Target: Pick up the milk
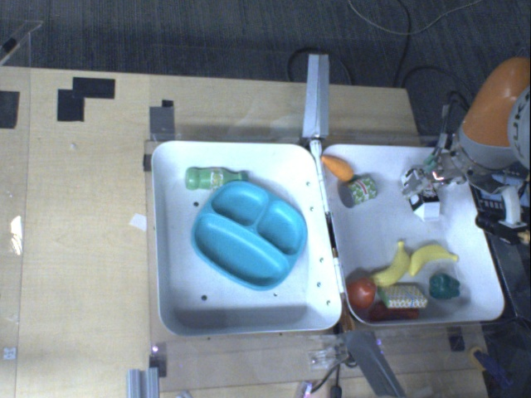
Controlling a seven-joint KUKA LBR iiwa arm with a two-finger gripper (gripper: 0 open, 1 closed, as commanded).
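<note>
White and small, the milk (427,210) sits in the right bin (489,305), close to its far right corner, and my gripper (425,186) hangs right over it, at its far side. Whether I am clasping anything I cannot tell from this slant; the carton looks to rest on the bin floor, so I judge the grasp is not yet made. I am at the approach step. Next I need to come straight down, straddle the carton squarely, and clamp before lifting. A green can (362,190) and a carrot (338,167) lie near the bin's far left corner, well clear.
</note>
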